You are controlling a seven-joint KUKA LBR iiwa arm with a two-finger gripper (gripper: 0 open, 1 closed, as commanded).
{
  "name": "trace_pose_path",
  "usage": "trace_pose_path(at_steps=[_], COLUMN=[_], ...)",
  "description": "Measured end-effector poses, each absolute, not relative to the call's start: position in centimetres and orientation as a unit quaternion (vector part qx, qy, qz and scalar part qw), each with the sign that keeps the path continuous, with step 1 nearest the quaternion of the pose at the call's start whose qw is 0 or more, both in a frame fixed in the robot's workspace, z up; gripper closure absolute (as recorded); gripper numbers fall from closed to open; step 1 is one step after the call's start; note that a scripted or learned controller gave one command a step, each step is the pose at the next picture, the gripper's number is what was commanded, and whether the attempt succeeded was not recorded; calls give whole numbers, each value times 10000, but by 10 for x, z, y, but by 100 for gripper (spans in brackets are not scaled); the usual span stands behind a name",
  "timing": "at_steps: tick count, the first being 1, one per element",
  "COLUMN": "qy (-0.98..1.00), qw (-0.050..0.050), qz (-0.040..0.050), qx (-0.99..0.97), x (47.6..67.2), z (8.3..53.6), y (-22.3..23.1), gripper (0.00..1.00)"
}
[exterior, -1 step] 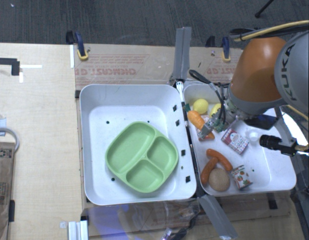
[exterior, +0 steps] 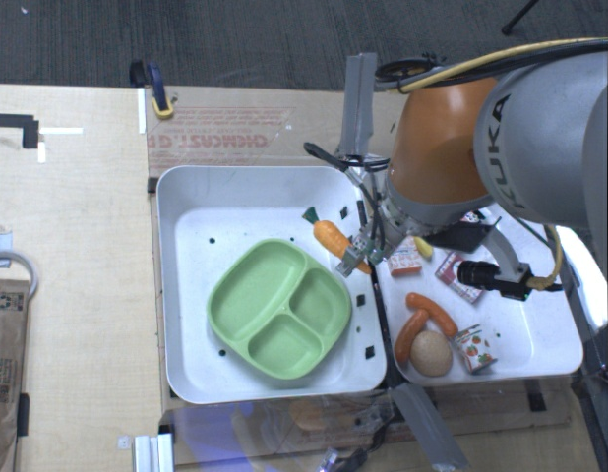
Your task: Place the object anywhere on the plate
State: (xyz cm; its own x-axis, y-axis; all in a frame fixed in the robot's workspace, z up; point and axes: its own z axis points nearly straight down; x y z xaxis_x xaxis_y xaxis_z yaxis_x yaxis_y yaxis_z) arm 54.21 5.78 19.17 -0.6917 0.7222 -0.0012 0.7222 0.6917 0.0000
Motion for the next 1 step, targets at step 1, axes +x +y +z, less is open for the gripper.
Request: trace_pose_path(at_steps=[1], qy=[9196], qw=[6], qz=[-2], qx=[3927], x=[542], z=[192], y=[58], gripper=[0])
